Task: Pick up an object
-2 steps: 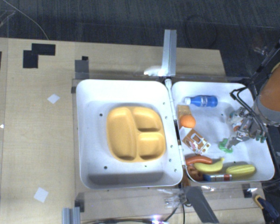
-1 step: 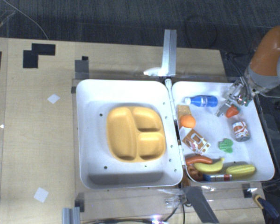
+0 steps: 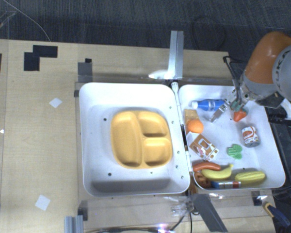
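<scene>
Grey gripper [image 3: 231,104] hangs near the right bin's [image 3: 276,154] back edge, beside the blue bottle [image 3: 207,104]; I cannot tell its state.

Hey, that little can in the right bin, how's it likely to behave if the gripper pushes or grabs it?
The can lies on its side on the bin floor, so a sideways push would probably roll it. Its round, apparently glossy wall may slip between fingers unless gripped across the middle. It looks rigid, so squeezing likely won't deform it.
</scene>
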Motion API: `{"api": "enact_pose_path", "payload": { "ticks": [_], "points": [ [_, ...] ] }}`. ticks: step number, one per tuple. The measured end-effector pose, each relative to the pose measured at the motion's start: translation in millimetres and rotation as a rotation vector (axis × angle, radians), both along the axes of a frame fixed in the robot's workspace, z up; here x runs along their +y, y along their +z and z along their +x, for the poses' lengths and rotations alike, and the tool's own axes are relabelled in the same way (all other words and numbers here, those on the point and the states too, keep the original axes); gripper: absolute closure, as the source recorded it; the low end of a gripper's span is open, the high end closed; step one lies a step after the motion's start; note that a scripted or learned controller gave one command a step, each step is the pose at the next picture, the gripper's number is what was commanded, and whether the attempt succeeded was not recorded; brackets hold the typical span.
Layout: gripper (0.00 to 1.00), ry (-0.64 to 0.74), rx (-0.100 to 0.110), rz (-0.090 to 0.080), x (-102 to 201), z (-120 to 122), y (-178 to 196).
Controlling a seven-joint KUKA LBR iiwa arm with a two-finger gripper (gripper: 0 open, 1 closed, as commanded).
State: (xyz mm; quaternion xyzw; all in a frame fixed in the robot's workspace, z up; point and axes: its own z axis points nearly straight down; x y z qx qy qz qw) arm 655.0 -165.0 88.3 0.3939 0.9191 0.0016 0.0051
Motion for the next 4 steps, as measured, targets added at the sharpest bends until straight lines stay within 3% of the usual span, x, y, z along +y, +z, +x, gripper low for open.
{"api": "enact_pose_path", "payload": {
  "ticks": [1,2,3,4],
  "points": [
    [0.00,-0.062,0.014,-0.014,27,7,-1],
    [1.00,-0.050,-0.001,-0.008,34,12,13],
    [0.00,-0.047,0.009,-0.001,38,11,12],
    [0.00,-0.021,-0.012,-0.003,4,9,150]
  ]
}}
